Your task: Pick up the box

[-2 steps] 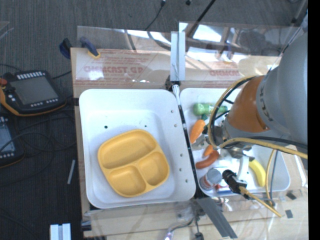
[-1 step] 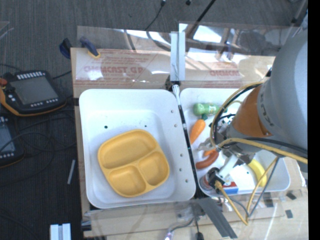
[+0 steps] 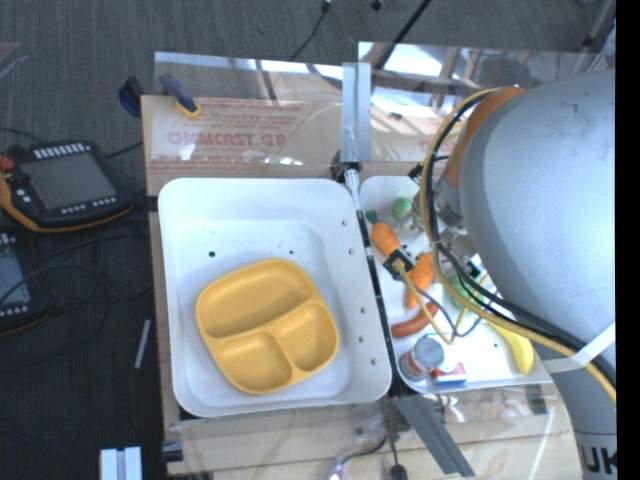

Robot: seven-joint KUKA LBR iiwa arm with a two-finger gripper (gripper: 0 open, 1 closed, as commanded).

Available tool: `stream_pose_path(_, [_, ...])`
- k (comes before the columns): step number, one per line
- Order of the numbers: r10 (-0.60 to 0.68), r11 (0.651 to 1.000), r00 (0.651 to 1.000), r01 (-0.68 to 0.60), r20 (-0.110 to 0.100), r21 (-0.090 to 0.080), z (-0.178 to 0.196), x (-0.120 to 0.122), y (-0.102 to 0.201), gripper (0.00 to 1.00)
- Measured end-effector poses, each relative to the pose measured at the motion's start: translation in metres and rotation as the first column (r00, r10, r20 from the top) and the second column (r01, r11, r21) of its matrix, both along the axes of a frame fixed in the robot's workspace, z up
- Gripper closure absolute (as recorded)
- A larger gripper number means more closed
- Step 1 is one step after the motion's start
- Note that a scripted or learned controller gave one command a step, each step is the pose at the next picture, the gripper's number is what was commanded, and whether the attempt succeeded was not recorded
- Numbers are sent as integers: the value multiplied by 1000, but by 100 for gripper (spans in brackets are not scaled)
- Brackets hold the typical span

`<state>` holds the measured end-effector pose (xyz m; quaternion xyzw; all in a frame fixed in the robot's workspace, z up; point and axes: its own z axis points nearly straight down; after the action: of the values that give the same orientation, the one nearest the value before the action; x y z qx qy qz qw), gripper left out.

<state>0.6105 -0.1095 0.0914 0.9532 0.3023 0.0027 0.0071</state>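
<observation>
Bins, two of them, sit side by side on the table: the left bin [image 3: 190,218] fills the middle of the frame, the right bin [image 3: 385,190] lies at right, largely covered by the arm [image 3: 550,198]. One yellow tray [image 3: 266,324] with three compartments lies in the lower half of the left bin, tilted a little against the bin's edges.

In the right bin, along its left side, several small things are strewn. One green ball [image 3: 402,208] lies near the top. Below it are two carrots: one [image 3: 384,236] at upper left, another [image 3: 424,273] just right of it and partly behind cables. One red-orange sausage [image 3: 412,323] lies lower down. Near the bin's lower left corner stands one round can [image 3: 428,352], seen from above, and touching it at lower right is one small box [image 3: 450,374] with red and blue on it, close to the bin's bottom rim. One banana [image 3: 520,352] shows at lower right, under the arm.

The arm, grey with an orange band, comes in from the right and hides the pincer, so I cannot tell whether it is released or clenched.

One handheld pendant [image 3: 58,183] lies on the floor at the left edge.
</observation>
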Motion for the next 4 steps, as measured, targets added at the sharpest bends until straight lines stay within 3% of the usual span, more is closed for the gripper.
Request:
stream_pose_path(1, [-378,926,926,378,3,7,0,14,11,0])
stream_pose_path(2, [-377,926,926,377,3,6,0,14,11,0])
stream_pose_path(3, [-323,946,946,324,-14,9,92,-82,97,0])
stream_pose_path(4, [-402,915,915,403,-11,10,342,-100,74,0])
